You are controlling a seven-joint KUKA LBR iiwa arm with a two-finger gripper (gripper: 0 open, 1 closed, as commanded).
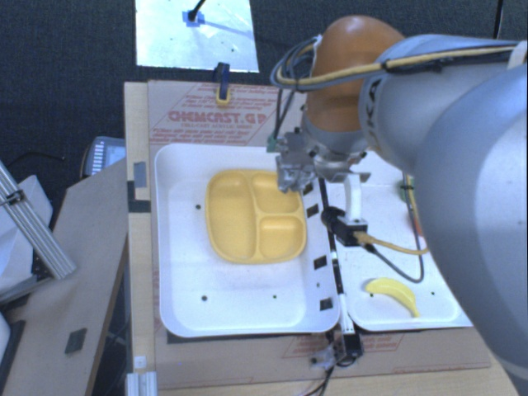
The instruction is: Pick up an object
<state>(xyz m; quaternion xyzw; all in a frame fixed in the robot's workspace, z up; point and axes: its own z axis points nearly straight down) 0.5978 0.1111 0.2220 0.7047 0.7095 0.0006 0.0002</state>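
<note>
Reaching in from the right, the grey arm (445, 147) with its orange band (351, 73) hangs over the far part of the two white bins, and the pincer (290, 176) sits low over the far right corner of a yellow divided plate (252, 217). Whether the pincer is released or clenched cannot be told, since its tip is a small dark grey mass against the plate's rim and nothing shows plainly between its parts. The plate lies flat in the left bin (186, 304), roughly in the middle, with its three compartments facing up. A yellow banana (394, 294) lies in the right bin (437, 316), near its near edge and well apart from the pincer. Between the bins runs a dividing strip with black marks (330, 262). The bins rest on a cardboard sheet printed in red letters (216, 115) on the desk (99, 221), and a yellow clamp (223, 85) grips the cardboard's far edge.
</note>
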